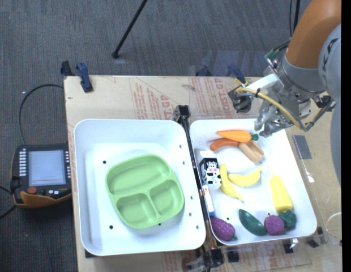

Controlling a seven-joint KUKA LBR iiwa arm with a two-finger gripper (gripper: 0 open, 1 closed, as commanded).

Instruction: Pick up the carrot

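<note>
Purple grapes (pixel 222 228) sit at the near rim of the right bin (pixel 300 169), while the carrot (pixel 235 135) lies at its far end — just beside the gripper (pixel 265 126), apparently poised for a grasp — finger spread impossible to tell.

arm shell: grey, smooth and rounded, beside the right bin (pixel 297 169)
band: broad orange ring (pixel 314 24) above the wrist, glossy, curved
wrist flange: dark grey collar under the orange, metal fittings around it
cables: one yellow hose (pixel 273 101) looping across the wrist; thin dark wires alongside
gripper (pixel 265 126): pale metallic, small; detail blurred
side module: black block with white bracket (pixel 246 98) toward the left bin
</note>
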